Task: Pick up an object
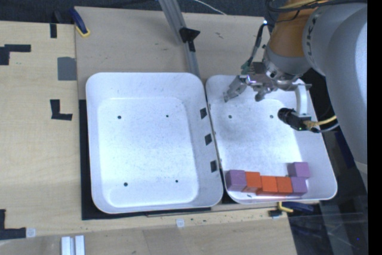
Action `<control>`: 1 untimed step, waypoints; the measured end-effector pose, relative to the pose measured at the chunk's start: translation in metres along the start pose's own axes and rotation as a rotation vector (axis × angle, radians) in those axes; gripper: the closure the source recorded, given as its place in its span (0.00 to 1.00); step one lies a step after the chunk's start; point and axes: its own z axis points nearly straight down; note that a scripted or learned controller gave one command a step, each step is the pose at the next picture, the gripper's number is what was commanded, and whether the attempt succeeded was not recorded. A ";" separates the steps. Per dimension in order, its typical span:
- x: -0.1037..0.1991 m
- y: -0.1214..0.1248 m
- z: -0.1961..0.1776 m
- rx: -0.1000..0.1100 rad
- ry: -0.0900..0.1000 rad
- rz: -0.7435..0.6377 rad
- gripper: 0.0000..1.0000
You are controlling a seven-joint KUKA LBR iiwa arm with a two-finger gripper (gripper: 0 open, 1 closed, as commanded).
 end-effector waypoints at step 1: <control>0.037 0.030 -0.035 -0.004 -0.001 0.002 0.00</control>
